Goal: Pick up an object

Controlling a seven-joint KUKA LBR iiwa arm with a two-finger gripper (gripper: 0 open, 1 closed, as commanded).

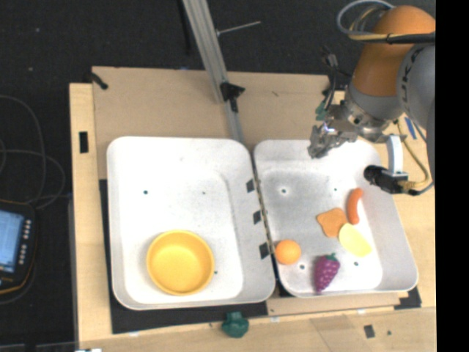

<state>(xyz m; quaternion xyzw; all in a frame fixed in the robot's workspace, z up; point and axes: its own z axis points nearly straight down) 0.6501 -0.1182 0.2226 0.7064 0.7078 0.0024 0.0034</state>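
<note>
Toy food [339, 221] well below claw [319, 147]

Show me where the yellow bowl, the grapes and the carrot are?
yellow bowl [180, 262]: camera view, the bowl's inner bottom.
grapes [326, 271]: camera view, middle of the purple bunch.
carrot [354, 205]: camera view, middle of its orange body.

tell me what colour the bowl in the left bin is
Yellow; the bowl shows clearly in the camera view.

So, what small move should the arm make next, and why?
Probably move the gripper toward the near side of the right bin and lower it. It hangs over the bin's far edge, apart from the carrot and the orange ball.
</note>
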